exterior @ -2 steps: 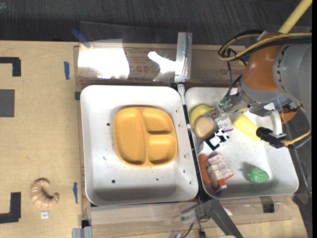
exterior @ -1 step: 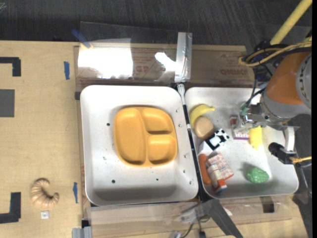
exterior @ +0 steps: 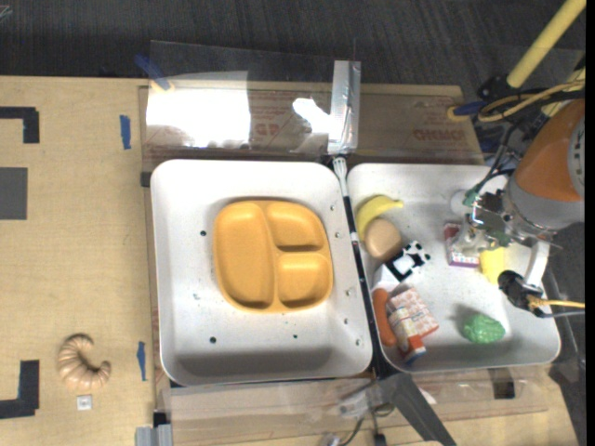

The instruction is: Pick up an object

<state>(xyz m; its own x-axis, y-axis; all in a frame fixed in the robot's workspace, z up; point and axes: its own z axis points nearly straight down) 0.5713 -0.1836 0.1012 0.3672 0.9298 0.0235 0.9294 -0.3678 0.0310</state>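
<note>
The right bin (exterior: 437,179) holds several small items. A yellow piece (exterior: 376,209) lies against a tan rounded one (exterior: 382,238), with a black-and-white piece (exterior: 407,261) just below. A red and white packet (exterior: 410,319) rests beside an orange stick (exterior: 381,316). A green lump (exterior: 482,328) sits near the front right. The grey arm with its orange band (exterior: 550,161) reaches in from the right. Its gripper (exterior: 481,228) hangs low over a small pink and white box (exterior: 460,249) and a yellow block (exterior: 492,260), partly hiding both.
An orange divided plate (exterior: 272,254) lies in the left bin (exterior: 177,277). A tan croissant-shaped toy (exterior: 83,361) sits on the wooden bench at the front left. Cables and a yellow pole (exterior: 548,31) run behind the arm at the right.
</note>
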